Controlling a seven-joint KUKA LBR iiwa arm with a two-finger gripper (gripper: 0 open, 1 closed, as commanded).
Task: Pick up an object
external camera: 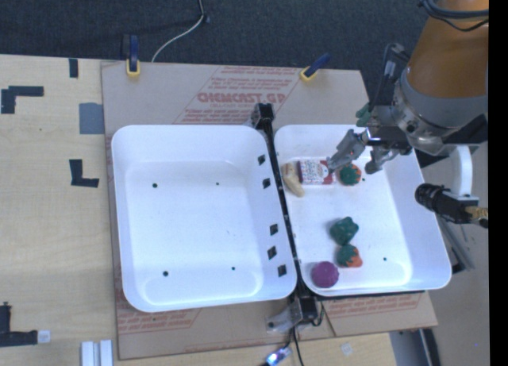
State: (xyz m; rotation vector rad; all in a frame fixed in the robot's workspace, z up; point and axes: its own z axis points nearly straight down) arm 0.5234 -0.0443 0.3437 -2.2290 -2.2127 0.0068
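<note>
White plastic walls are keeping the objects corralled in the right bin (pixel 413 265). The gripper (pixel 359 154) is hovering with fingers spread, gripping nothing, just above a small green-and-red toy (pixel 348 174) (probably its target) beside a labelled packet (pixel 311 171).

The arm (pixel 448 55) shows above the right bin's (pixel 397 273) far right corner as a thick rounded body. Its upper part is a glossy orange band, and a thin black cable loops around the top of that band. Below the band sits a grey collar, then a darker, metallic wrist flange. Toward the bin from the flange, the gripper (pixel 359 157) is built of dark grey and black parts, with two slim fingers (pixel 346 150). A small teal-green piece sits on the gripper's body, on its side nearer the bin's far rim.
</note>
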